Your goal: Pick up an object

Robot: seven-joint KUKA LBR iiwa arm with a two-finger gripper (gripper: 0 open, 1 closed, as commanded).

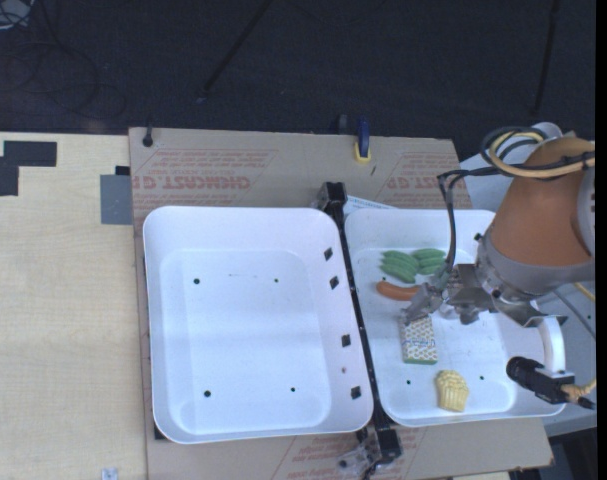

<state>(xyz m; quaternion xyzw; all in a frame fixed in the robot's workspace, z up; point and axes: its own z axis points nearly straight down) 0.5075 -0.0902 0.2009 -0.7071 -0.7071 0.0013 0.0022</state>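
The right bin [483, 408] holds several small items: two green pods [411, 263] near its back, an orange carrot-like piece [395, 291] just in front of them, a checkered green-edged block [419, 341] in the middle, and a yellow corn piece [451, 390] near the front. My gripper [430, 303] hangs low over the bin's middle, between the carrot piece and the checkered block, just above the block's upper end. I see nothing between its fingers.
The left bin [163, 268] lies beside the right one, with a black clamp strip [345, 298] between them. Both rest on cardboard [243, 168]. The arm's orange band [538, 218] and cables [513, 143] loom over the right bin's right side.
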